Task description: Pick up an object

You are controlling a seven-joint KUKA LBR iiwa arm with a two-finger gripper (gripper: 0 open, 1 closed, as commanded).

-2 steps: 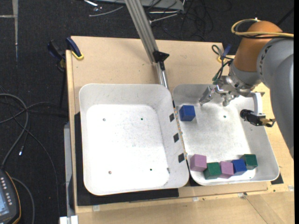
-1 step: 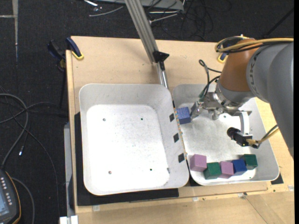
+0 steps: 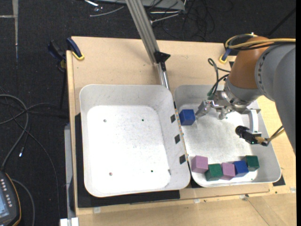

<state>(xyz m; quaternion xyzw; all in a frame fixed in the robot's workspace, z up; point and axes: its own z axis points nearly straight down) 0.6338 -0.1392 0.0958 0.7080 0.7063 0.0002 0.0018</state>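
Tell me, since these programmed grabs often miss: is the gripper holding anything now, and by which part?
Nothing is seen held. The gripper hangs over the right bin, apart from the blue cube and the row of five cubes.

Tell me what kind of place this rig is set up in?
Most likely a robotics lab. A wooden bench carries two white bins clamped in place, with small coloured blocks as grasp targets, loose cables on dark carpet, and a metal camera pole overhead.

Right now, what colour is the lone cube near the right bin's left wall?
Blue. The cube sits alone in the right bin, clearest in the camera view.
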